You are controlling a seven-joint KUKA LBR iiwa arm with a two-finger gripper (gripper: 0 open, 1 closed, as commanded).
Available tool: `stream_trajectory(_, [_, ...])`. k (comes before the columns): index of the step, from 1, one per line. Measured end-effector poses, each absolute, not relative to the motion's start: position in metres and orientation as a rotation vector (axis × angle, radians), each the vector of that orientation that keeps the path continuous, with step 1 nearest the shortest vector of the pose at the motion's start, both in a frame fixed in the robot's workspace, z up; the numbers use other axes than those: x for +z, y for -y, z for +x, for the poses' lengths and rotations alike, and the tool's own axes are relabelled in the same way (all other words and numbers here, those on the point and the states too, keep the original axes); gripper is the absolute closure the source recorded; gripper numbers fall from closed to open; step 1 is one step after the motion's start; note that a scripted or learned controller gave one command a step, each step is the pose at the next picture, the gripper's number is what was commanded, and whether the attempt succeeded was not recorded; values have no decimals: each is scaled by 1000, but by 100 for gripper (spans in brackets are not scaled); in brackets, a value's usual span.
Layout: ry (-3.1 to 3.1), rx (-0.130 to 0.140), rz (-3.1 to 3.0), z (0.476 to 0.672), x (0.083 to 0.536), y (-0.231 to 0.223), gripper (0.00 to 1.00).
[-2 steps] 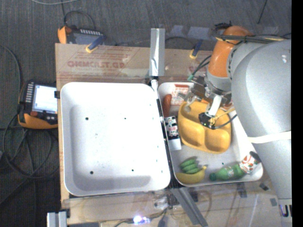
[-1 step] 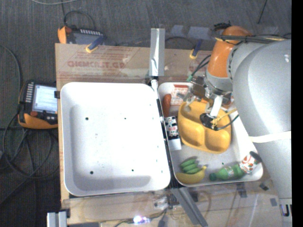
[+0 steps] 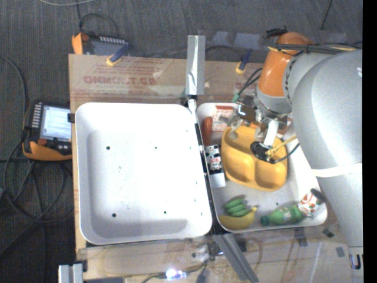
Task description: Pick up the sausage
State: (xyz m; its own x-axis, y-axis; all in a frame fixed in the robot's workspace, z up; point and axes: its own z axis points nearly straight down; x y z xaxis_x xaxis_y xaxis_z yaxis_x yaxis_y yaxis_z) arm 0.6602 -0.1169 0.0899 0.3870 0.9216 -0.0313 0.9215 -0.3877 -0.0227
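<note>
Over the right bin [image 3: 306, 175] the grey arm [image 3: 330, 117] is reaching in from the right, its orange band [image 3: 274, 75] showing above the wrist, and the end effector [image 3: 254, 125] is hanging above the far half of that bin, just over the far edge of a big yellow bell-pepper-shaped toy [image 3: 256, 165]. How far its fingers are parted I cannot tell, and nothing is showing between them. The sausage [image 3: 207, 128], a small reddish-brown piece, is lying upright along the bin's left wall at the far left corner, just left of the end effector and apart from it, beside a red and white packet [image 3: 222, 117] at the far wall. Nearer along the same wall a small black and white carton [image 3: 213, 158] is sitting just left of the yellow toy. At the near end a green pea pod is resting on a yellow banana [image 3: 238, 216], with a green bottle-shaped toy [image 3: 284, 214] to their right and a small red and white item [image 3: 309, 203] near the right corner. The left bin [image 3: 94, 158] is standing alongside on the tabletop, with a cardboard sheet [image 3: 129, 78] beyond it and an orange handheld pendant [image 3: 50, 131] lying on the floor at far left.
</note>
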Motion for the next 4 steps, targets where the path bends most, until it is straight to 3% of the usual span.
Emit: stream_trajectory(4, [1859, 48, -2534, 662, 89, 116, 0])
